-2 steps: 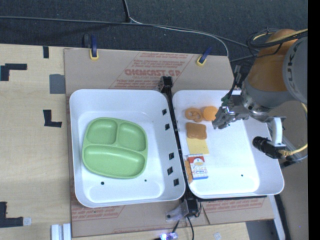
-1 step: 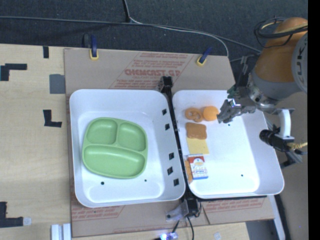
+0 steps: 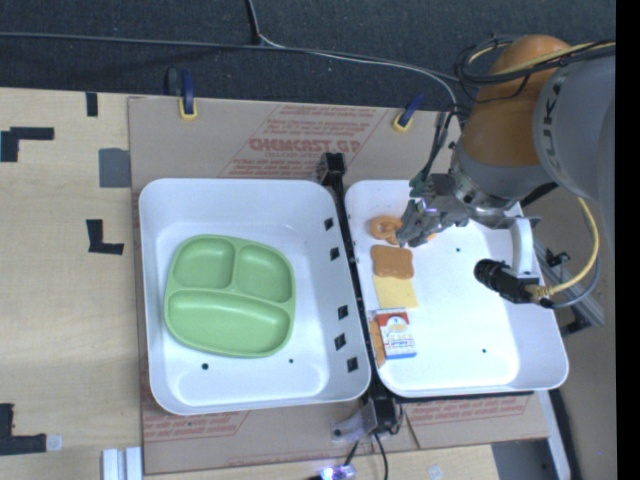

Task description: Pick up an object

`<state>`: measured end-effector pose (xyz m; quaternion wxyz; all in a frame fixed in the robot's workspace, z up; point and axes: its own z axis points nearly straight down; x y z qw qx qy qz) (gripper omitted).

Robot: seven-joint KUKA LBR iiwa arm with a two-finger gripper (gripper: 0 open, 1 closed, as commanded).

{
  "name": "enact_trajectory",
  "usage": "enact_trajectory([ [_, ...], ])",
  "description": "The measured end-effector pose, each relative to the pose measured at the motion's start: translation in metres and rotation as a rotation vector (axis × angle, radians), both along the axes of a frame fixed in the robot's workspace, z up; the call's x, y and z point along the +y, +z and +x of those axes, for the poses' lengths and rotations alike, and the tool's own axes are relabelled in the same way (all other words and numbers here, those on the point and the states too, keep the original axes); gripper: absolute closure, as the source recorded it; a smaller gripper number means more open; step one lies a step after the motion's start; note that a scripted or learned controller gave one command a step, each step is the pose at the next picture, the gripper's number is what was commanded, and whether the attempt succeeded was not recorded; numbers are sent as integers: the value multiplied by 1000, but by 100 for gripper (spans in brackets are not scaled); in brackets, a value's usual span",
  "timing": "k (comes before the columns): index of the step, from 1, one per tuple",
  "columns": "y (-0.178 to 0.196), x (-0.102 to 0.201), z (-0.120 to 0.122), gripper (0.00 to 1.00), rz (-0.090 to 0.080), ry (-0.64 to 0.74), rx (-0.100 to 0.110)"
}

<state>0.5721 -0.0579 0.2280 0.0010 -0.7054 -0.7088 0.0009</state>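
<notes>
- Your wooden bench [image 3: 60,298] carries two white bins on cardboard.
- You see a green divided plate [image 3: 230,295] in the left bin [image 3: 160,208].
- Your right bin [image 3: 500,358] holds a small orange piece [image 3: 383,229], brown toast [image 3: 392,262], yellow cheese slice [image 3: 396,291] and small carton [image 3: 397,335], lined far to near.
- Your gripper [image 3: 415,225] sits low beside the orange piece; its grip you cannot tell.

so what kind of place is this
Likely a robotics lab pick-and-place bench: two white bins clamped on cardboard, toy food items in the right one, and a KUKA arm reaching in.

Glossy green plastic tray [image 3: 230,296], smooth white plastic bins [image 3: 160,268], matt cardboard sheet [image 3: 290,140], wood-look bench [image 3: 50,308].
</notes>
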Motion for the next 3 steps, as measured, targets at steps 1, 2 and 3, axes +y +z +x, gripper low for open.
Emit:
enact_trajectory([
  [1,-10,59,2,100,1,2,1],
  [2,-20,115,7,100,0,2,0],
  [3,-18,159,20,100,1,1,-2],
])
